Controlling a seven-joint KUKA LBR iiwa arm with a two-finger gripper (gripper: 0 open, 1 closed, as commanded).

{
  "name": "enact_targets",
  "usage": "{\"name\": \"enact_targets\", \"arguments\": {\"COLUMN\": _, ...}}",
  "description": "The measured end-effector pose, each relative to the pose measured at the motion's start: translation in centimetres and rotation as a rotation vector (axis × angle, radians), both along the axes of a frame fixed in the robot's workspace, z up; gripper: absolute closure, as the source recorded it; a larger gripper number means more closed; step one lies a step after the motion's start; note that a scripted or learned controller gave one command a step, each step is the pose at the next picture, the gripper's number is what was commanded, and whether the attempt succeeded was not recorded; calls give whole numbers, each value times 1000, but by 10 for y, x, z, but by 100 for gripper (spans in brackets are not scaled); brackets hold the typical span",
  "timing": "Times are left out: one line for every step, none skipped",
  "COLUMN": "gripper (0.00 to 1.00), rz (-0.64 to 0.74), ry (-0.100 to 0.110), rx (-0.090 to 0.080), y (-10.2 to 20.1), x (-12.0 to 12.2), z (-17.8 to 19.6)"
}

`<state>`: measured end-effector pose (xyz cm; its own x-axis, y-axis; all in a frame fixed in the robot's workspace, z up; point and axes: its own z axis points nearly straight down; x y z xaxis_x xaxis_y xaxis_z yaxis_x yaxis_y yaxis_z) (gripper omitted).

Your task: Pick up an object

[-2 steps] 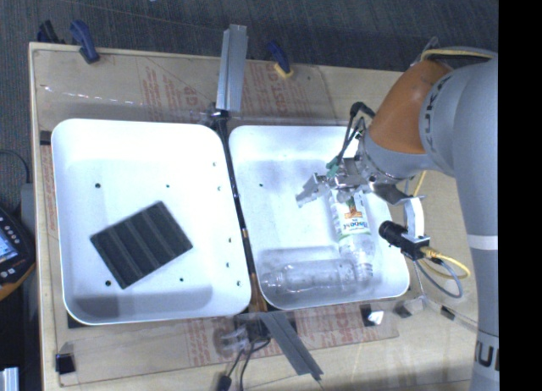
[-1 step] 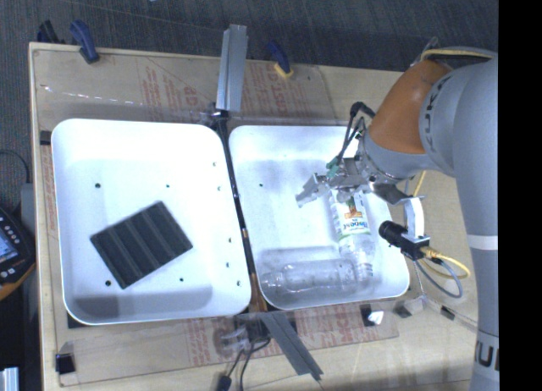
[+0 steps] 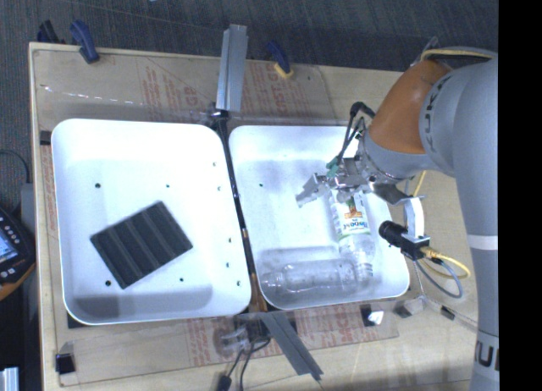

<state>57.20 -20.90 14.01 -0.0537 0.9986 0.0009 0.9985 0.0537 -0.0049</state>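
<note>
Bottle (image 3: 353,222) with the label lies in the right bin (image 3: 279,169), the end effector (image 3: 343,183) hovering at its cap end. Whether the end effector is wide or narrow I cannot tell; descending squarely seems next.

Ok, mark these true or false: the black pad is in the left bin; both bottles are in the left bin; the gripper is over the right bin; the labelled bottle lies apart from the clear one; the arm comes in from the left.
1. Black pad in the left bin: true.
2. Both bottles in the left bin: false, both lie in the right bin.
3. Gripper over the right bin: true.
4. Labelled bottle apart from the clear bottle: false, their ends meet.
5. Arm from the left: false, from the right.
</note>
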Motion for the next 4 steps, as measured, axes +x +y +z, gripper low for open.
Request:
{"name": "enact_targets", "arguments": {"gripper": 0, "rz": 0, "ry": 0, "rx": 0, "y": 0, "x": 0, "z": 0}}
{"name": "enact_targets", "arguments": {"gripper": 0, "rz": 0, "ry": 0, "rx": 0, "y": 0, "x": 0, "z": 0}}
{"name": "enact_targets", "arguments": {"gripper": 0, "rz": 0, "ry": 0, "rx": 0, "y": 0, "x": 0, "z": 0}}
{"name": "enact_targets", "arguments": {"gripper": 0, "rz": -76, "ry": -3, "rx": -1, "y": 20, "x": 30, "z": -29}}
